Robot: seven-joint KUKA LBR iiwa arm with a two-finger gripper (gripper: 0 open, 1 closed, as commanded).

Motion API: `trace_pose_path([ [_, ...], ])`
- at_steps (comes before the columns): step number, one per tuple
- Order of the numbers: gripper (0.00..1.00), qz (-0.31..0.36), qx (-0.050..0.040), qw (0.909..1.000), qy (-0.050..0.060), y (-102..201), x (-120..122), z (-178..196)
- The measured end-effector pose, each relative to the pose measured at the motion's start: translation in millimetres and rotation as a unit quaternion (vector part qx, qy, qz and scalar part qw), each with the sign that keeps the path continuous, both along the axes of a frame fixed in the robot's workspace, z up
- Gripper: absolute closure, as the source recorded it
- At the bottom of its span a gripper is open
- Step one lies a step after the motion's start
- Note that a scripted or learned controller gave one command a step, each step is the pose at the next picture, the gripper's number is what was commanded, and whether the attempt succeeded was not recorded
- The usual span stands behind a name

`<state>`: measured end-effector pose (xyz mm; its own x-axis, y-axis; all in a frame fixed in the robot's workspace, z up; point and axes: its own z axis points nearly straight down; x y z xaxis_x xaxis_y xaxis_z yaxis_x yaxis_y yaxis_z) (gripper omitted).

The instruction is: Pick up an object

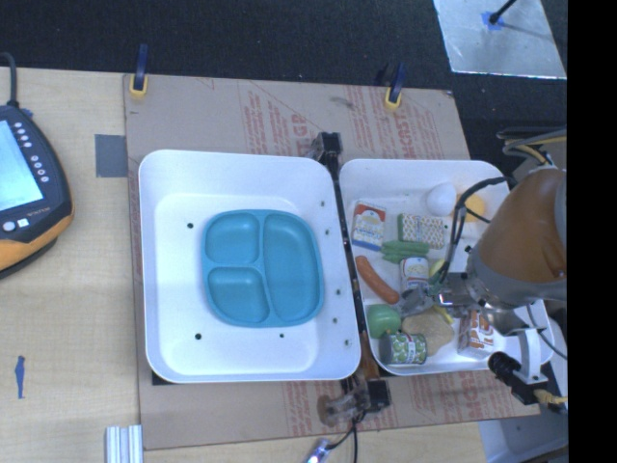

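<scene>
Objects for picking are gathered in the right bin, right of centre in the frame, and about nine can be counted there: one white ball at the upper part, one small red-and-white packet, one dotted pale card, one green pod-shaped piece, one orange sausage, one green round item, one green-labelled can at the lower edge, one small jar, and one red-and-white packet at the lower right. Two white bins are seen side by side; in the left bin one blue divided plate with three compartments is held. The claw is placed low over the middle of the right bin, beside the jar, below the grey arm with its orange band; whether it is open or closed, and whether anything is gripped, cannot be told. The bins are laid on a brown cardboard sheet fixed by two clamps at the top, upon a light wooden desk. One handheld control pendant is rested at the left edge. Dark floor is seen across the top of the frame
</scene>
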<state>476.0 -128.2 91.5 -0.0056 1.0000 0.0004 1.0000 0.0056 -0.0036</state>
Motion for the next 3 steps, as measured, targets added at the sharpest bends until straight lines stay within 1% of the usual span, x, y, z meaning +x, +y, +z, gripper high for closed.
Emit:
trace_pose_path([
  [1,0.00,0.001,-0.0002,1.0000,0.000,33.5,54.2,0.3],
  [2,1.00,0.002,-0.0012,1.0000,0.001,32.1,54.7,10.9],
  [3,1.00,-0.001,0.0005,1.0000,0.000,107.8,95.0,100.5],
])
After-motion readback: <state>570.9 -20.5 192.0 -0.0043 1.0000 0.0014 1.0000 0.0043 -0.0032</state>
